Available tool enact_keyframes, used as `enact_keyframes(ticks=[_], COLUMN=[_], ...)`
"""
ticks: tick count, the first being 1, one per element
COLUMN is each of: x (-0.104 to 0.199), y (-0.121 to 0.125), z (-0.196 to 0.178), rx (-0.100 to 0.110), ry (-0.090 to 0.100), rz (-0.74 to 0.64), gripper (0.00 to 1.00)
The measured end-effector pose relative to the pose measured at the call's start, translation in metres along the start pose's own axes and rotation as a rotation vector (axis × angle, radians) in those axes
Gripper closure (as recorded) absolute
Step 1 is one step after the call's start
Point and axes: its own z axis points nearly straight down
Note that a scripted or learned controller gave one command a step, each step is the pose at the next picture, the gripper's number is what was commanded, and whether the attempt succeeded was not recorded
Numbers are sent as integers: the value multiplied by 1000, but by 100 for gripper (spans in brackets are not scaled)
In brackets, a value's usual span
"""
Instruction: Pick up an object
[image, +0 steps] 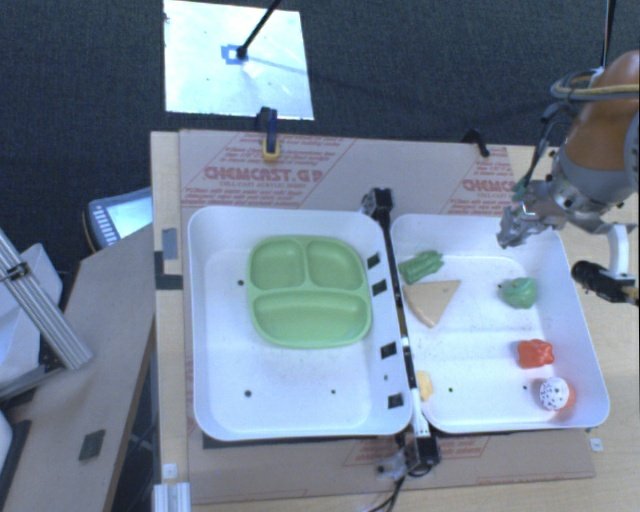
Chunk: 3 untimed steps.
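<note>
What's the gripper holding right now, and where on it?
Nothing visibly held. The gripper hangs above the right white bin's far edge, apart from the green lumpy toy below it.

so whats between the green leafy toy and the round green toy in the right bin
In the camera view, between the green leafy toy and round green toy lies bare white bin floor; the tan wedge sits just below.

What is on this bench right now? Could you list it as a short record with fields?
left bin: holds a green divided plate
right bin: green leafy toy, tan wedge, green lump, red piece, white spotted ball, small yellow piece
tool: above the right bin's far right corner, nothing seen in it
</note>
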Motion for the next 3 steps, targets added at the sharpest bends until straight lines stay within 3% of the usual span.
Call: enact_keyframes(ticks=[1,3], x=[0,89], y=[2,-3], z=[-39,-31], rx=[2,7], ry=[1,3], rz=[-4,-8], gripper=[100,100])
